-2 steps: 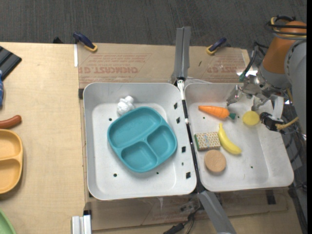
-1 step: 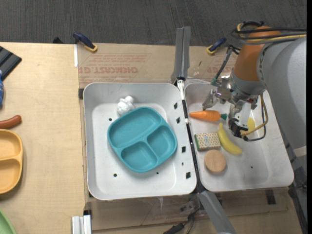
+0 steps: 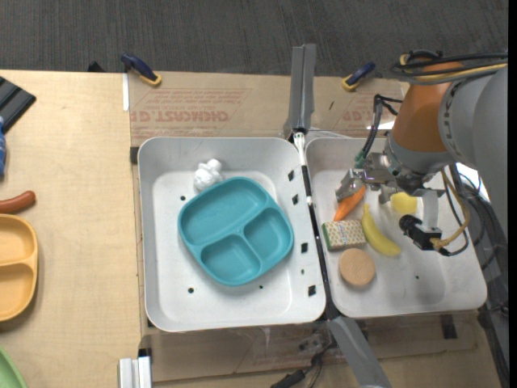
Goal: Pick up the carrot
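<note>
The bench [image 3: 73, 136] fills most of the frame, pale wood at the left and brown cardboard [image 3: 210, 107] under the upper edge of the bins. The left bin [image 3: 157, 241] sits at centre; the right bin [image 3: 436, 285] touches it along a shared edge right of centre. The arm [image 3: 452, 111] enters from the upper right, its orange band above the wrist, and bends down over the upper part of the right bin.

A teal plate [image 3: 234, 230] with three compartments lies tilted in the middle of the left bin. A white crumpled lump [image 3: 208, 173] lies just beside its upper left rim. At the left edge of the frame a yellow dish [image 3: 16, 269] rests on the bench, with a red sausage [image 3: 18, 201] just above it.

In the right bin, the gripper [image 3: 361, 180] hangs over the upper left part, right at the top end of the carrot [image 3: 347, 205]. Whether it grips the carrot I cannot tell. The carrot lies slanted, its lower end pointing toward the sponge [image 3: 344, 234], which is near the bin's left wall. A banana [image 3: 378, 233] lies just right of the sponge and carrot. A round tan disc [image 3: 356, 267] sits below the sponge, near the banana's lower end. A small yellow item [image 3: 404, 204] lies under the arm, right of the banana.

Two blue-and-orange clamps [image 3: 140, 69] [image 3: 358, 75] sit at the cardboard's top edge.
</note>
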Robot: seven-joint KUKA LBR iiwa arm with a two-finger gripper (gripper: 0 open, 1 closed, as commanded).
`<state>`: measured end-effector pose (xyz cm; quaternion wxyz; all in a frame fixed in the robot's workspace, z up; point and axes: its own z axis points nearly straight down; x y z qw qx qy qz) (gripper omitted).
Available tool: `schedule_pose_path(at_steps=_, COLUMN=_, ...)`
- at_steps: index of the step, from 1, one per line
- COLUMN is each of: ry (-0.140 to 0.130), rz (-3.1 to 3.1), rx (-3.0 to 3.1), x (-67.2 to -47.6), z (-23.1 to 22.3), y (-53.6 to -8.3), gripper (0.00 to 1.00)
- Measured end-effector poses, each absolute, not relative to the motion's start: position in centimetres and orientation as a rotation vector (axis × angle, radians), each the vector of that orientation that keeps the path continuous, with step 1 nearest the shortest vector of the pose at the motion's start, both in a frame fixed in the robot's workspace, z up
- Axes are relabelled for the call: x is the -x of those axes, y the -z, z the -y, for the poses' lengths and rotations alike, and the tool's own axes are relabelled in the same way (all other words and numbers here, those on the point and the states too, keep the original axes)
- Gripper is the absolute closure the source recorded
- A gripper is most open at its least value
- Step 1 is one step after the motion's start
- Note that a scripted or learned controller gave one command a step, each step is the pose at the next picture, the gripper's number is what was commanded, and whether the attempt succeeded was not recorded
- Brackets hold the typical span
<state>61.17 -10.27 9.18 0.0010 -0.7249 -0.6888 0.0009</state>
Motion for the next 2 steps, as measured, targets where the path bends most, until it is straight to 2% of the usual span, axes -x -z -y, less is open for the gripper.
schedule_pose_path(at_steps=1, ry=-0.003, rz=2.158, rx=2.28, x=-61.1, z=10.4, y=-10.1, gripper=1.0)
schedule_pose_path(at_steps=2, ry=-0.021, rz=2.465, rx=1.925, x=-65.5, z=6.7, y=-18.8, gripper=1.0)
